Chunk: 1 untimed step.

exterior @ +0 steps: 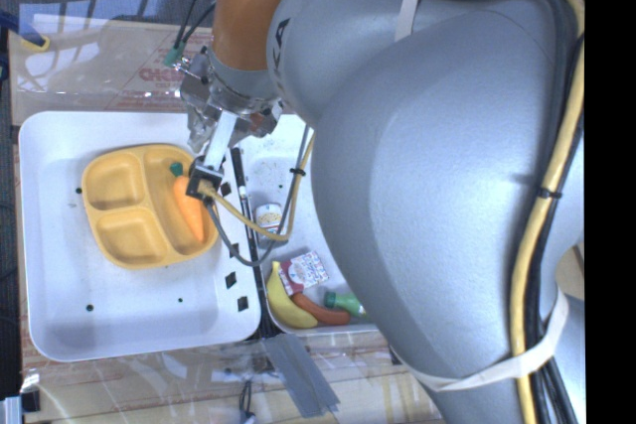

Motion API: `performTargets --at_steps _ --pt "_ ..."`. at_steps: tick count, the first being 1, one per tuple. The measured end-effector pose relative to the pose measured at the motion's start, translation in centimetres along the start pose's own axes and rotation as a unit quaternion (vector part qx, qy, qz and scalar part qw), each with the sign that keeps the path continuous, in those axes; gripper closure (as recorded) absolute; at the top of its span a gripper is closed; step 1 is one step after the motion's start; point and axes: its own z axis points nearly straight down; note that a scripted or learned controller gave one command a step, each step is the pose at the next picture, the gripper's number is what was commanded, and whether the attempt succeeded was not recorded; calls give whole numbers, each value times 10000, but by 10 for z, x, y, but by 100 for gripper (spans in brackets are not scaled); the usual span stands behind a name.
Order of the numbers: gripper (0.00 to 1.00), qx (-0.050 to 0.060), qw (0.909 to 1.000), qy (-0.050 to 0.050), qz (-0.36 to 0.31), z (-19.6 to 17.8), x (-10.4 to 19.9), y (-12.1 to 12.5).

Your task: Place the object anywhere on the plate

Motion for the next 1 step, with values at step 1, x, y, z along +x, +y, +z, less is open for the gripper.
performTargets --at_steps 1 --pt "100 -14 9987 -1 -506 16 19 -74"
